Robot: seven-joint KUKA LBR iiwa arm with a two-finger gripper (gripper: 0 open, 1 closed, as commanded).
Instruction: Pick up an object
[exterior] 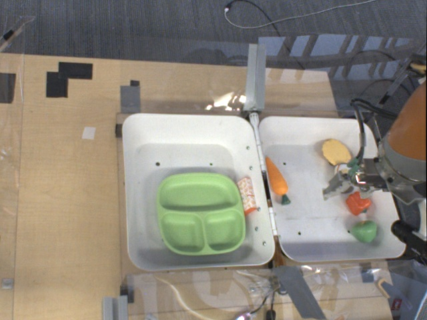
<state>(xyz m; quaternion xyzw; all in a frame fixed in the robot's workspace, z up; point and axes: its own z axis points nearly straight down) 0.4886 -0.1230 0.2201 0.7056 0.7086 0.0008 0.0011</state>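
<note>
Fingers [338, 184] of mine spread open, holding nothing; just beside them the red toy [357, 203] looks light, rigid, slippery; grip its middle.

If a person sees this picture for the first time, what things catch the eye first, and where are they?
The green divided plate stands out first, lying in the left bin. Next is the toy carrot at the left edge of the right bin. The gripper hangs over that bin's right side, near a red toy.
</note>
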